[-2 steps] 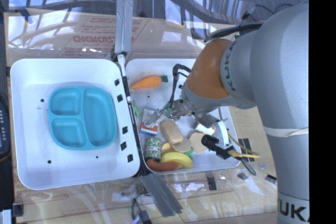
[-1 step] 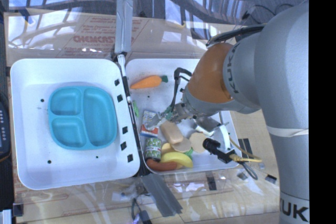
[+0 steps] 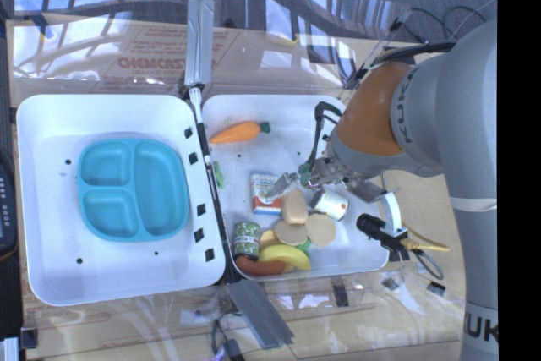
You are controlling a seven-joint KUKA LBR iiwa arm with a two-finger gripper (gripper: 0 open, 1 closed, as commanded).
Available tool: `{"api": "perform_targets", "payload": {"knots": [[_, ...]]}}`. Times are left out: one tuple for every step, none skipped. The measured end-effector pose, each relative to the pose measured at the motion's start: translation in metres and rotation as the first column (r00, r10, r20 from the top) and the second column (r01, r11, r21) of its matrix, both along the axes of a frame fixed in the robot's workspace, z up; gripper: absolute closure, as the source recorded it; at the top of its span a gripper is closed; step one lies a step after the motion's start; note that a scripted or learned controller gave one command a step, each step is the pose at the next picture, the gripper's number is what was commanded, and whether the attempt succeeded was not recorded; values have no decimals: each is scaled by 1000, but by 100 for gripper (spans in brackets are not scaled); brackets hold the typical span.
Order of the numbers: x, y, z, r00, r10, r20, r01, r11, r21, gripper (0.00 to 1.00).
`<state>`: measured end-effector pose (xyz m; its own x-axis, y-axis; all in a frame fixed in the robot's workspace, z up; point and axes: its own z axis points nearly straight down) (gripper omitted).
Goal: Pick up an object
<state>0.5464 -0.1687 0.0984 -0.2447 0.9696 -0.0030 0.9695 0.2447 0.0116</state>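
I have the gripper (image 3: 314, 179) low over the right bin (image 3: 279, 110), in the middle of a heap of play food. Directly under and just beside it lies a small white cup (image 3: 331, 205) on its side, touching two tan round pieces (image 3: 294, 208) that look like biscuits or bread slices. A small printed carton (image 3: 265, 192) sits just to the camera-left of the jaws; past the rounds, toward the near wall, are a banana (image 3: 287, 254), a small can (image 3: 247, 237) and a reddish sausage (image 3: 262, 268). The carrot (image 3: 237, 132) lies well apart, toward the far wall.

My guess is that the cup is the target. I judge it light, hollow and stiff plastic, smooth enough to slip and free to roll away (it lies on its side), so I would take it across the body, not by the rim.

As for the jaws, I cannot tell how they stand: the wrist and its cabling cover them, and nothing is visibly pinched between them. So I call nothing held yet.

The left bin (image 3: 34, 182) carries a blue divided tray (image 3: 133, 188), far from the jaws.
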Motion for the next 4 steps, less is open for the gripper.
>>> {"api": "perform_targets", "payload": {"knots": [[-2, 55, -2, 997, 71, -4, -71, 997, -2, 0], [86, 57, -1, 998, 65, -2, -65, 998, -2, 0], [20, 60, -1, 982, 190, 0, -190, 982, -3, 0], [10, 49, -1, 1000, 18, -3, -18, 1000, 5, 0]]}}
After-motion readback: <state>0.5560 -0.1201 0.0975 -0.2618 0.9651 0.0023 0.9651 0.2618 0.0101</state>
